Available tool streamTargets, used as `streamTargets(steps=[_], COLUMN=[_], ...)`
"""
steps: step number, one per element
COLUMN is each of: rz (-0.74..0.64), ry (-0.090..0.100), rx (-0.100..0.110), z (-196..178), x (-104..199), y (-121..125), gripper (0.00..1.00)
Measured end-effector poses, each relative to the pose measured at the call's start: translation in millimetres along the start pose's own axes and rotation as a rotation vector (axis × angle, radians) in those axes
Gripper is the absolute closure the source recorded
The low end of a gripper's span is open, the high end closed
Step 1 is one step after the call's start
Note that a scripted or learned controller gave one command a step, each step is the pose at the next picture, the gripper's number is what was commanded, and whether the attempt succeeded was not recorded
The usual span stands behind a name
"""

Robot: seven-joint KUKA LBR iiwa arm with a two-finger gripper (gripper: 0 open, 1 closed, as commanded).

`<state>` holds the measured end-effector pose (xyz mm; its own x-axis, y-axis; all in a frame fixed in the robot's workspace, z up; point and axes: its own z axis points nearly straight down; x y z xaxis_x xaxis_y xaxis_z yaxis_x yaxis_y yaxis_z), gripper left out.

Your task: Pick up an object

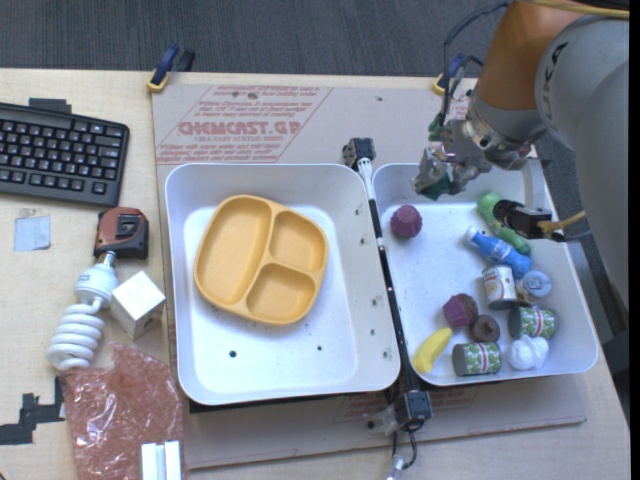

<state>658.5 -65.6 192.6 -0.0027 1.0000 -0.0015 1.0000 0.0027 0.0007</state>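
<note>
My gripper (440,171) hangs over the back left corner of the right bin (440,268), below the orange band of the arm. A dark purple fruit (405,221) lies just in front of it, apart from it. Further right lie a green toy (495,211) and a blue bottle (497,248). Along the bin's front right sit a small can (497,286), a purple lump (460,311), a brown ring (486,328), a yellow banana (433,350), a green-labelled can (477,359) and a white lump (527,352).
The left bin (200,358) holds a yellow divided plate (262,259). On the bench to the left are a keyboard (60,153), a tape measure (122,233), a spiral light bulb (85,313), a white cube (138,303) and a pink bag (120,408).
</note>
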Motion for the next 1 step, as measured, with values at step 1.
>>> streamTargets(steps=[1], rz=[0.0], ry=[0.0], rx=[0.0], z=[-20.7], x=[45.3], y=[0.6], gripper=[1.0])
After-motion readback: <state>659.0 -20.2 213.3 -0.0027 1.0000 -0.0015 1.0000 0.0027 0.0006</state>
